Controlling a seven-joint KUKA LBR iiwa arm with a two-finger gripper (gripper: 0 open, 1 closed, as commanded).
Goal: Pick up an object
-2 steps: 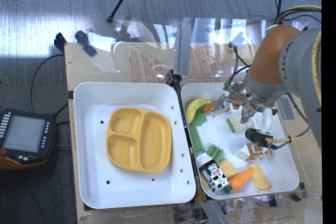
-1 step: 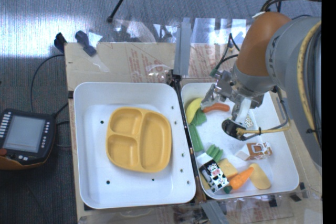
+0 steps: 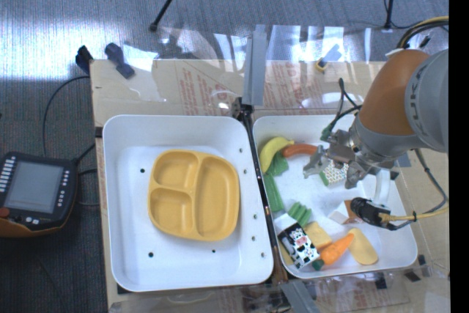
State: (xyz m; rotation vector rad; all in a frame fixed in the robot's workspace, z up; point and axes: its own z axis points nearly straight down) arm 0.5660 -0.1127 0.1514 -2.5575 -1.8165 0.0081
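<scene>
My gripper (image 3: 335, 166) hangs low over the upper middle of the right bin (image 3: 407, 245), fingers spread open. A small white speckled object (image 3: 335, 174) lies between the fingertips, and I cannot tell if they touch it. Left of the gripper lie a yellow banana (image 3: 272, 150) and an orange-red sausage shape (image 3: 299, 151). A long green pod (image 3: 272, 188) runs along the bin's left wall. Toward the front lie a green piece (image 3: 299, 212), a cow-patterned carton (image 3: 299, 245), a yellow block (image 3: 318, 234), a carrot (image 3: 335, 249) and a pale yellow slice (image 3: 363, 246).
The left bin (image 3: 124, 245) holds a yellow divided plate (image 3: 194, 194). The arm's orange band (image 3: 392, 95) and a cable (image 3: 399, 218) overhang the right bin's right side. A metal divider (image 3: 253, 77) stands behind the bins. A teach pendant (image 3: 33, 190) lies on the floor at left.
</scene>
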